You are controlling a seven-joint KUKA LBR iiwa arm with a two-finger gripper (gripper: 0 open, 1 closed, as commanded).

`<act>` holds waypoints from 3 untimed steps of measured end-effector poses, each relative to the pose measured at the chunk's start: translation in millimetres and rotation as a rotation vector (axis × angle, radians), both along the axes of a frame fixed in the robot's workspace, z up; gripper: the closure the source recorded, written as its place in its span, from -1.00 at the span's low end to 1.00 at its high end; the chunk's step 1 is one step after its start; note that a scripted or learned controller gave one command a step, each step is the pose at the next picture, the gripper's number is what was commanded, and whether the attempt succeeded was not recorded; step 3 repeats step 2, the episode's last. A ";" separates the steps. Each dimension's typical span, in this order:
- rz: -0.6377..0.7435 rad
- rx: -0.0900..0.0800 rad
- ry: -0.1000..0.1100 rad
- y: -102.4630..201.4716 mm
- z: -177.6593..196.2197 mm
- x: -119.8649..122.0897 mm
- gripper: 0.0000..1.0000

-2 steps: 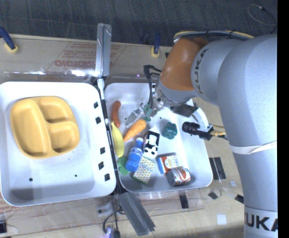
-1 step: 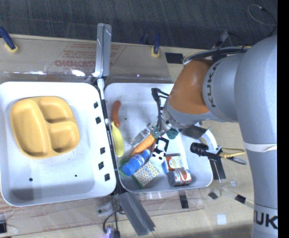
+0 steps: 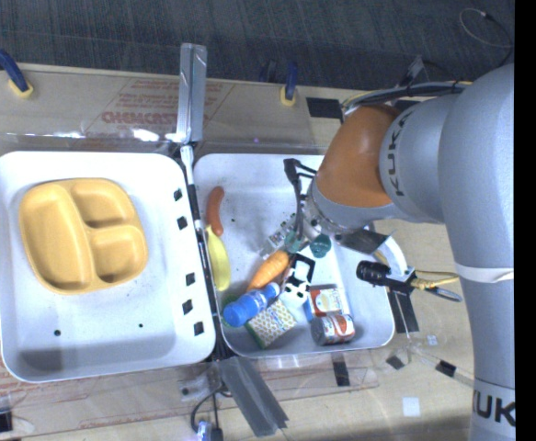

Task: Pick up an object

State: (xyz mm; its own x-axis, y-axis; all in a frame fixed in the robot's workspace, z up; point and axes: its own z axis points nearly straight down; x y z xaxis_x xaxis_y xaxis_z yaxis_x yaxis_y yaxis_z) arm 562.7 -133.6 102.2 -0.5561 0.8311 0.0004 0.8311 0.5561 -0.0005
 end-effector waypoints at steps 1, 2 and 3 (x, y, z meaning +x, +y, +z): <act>-0.046 0.000 -0.002 59.1 91.1 94.9 1.00; -0.013 0.000 0.000 16.5 141.5 21.9 1.00; -0.013 0.000 0.000 16.5 141.5 21.9 1.00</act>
